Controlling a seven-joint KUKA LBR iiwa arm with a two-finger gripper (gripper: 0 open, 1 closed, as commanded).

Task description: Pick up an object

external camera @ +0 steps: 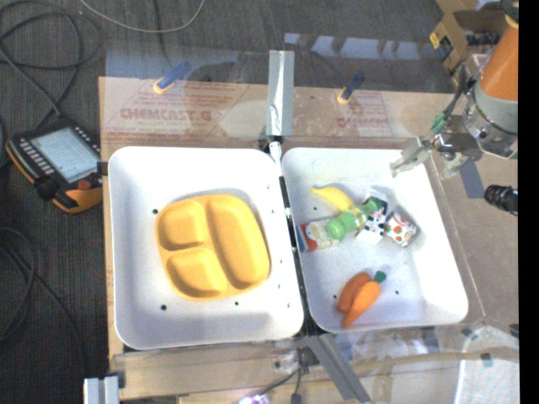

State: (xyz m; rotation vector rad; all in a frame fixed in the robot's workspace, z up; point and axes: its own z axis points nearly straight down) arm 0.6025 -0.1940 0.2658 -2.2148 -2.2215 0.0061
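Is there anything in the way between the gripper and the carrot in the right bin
Nothing visible blocks it. The gripper sits at the right bin's upper right corner; the carrot lies apart near the front, with the banana and cartons off to the side of that path.

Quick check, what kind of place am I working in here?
Probably a robotics lab: two white bins on a bench, toy food such as a carrot, and a teach pendant with cables on the carpet.

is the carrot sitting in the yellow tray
No, the carrot lies in the right bin, while the yellow tray sits in the left bin.
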